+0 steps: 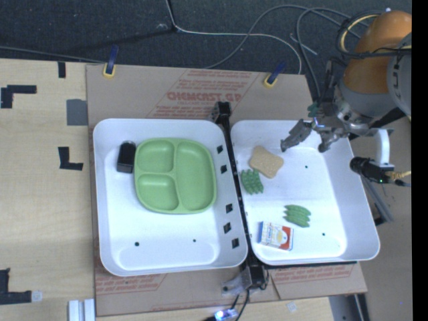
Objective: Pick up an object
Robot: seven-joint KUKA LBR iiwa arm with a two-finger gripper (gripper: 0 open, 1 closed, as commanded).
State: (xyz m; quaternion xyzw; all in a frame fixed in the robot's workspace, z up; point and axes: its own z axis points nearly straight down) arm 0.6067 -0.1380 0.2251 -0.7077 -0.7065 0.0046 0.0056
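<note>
Starting at the left of the frame: bare wooden tabletop [40, 199] with black tape marks, then a sheet of cardboard [167, 92] under two white bins. In the left bin [160, 256], a green divided plate [176, 176] at centre, with a small black block [126, 157] touching or just beside its left edge. Past the black divider, in the right bin [334, 199]: a green ridged piece [251, 181] near the left wall, a tan sponge-like slab [265, 162] just above and right of it, a small printed carton [275, 236] lying flat near the lower wall, and a green pod-shaped piece [297, 214] right of centre. At upper right, the gripper [309, 136] hanging over the right bin's upper edge, fingers spread wide, nothing between them, tilted toward the tan slab but apart from it. Farther right, the grey wrist and orange band [381, 52]. Judging by this, no pick made yet: every object resting in its bin, none lifted. Left to do, most likely: choosing a target, probably the tan slab as the nearest one, descending, closing the fingers on it and lifting clear.
</note>
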